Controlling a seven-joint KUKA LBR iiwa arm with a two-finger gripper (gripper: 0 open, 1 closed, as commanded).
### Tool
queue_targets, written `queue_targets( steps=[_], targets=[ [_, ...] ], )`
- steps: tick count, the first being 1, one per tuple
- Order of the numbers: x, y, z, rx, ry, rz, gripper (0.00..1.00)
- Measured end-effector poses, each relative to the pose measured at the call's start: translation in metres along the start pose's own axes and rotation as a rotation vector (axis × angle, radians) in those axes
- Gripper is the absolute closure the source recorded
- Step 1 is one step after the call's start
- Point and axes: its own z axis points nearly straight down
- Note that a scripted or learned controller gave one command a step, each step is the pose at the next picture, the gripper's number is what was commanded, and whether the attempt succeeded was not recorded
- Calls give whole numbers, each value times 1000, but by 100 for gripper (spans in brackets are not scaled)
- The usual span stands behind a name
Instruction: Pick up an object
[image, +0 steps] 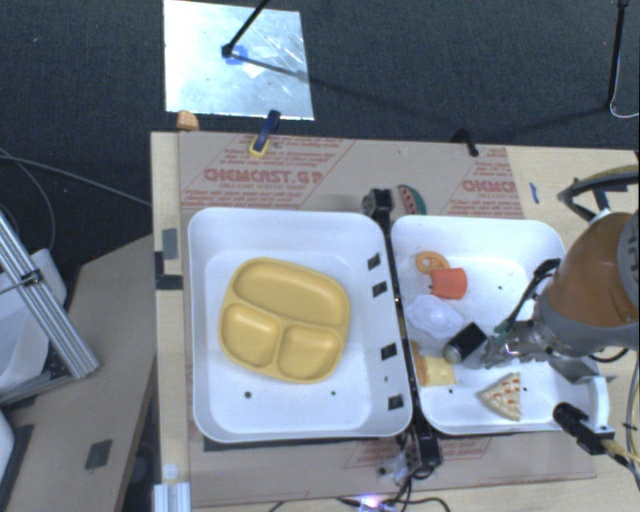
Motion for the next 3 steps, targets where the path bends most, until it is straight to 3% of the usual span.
queue_targets(
  steps=[2,3],
  targets=[
    [33,0,13,2,1,-3,100],
    [60,1,-50,-2,0,-5,100]
  ],
)
